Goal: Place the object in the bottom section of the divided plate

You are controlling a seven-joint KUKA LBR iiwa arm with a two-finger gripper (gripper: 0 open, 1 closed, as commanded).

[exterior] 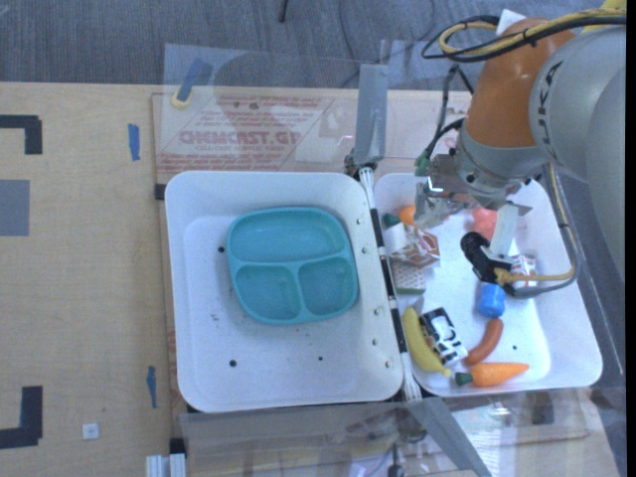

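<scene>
Arm: the grey and orange arm reached in right of the plate, low over the right bin, so a pick looked to be the step in hand.
Gripper: the gripper sat just right of the plate's top edge, across the bin wall; whether it was open, closed or holding anything could not be told.
Object: probably in the heap right of the plate, likeliest the small orange piece or the packet beside the gripper.
Other items: a banana, carrot and blue block lay lower right of the plate.
Plate: teal, flat in the left bin, nothing in its sections.
Progress: early, nothing delivered yet.
</scene>
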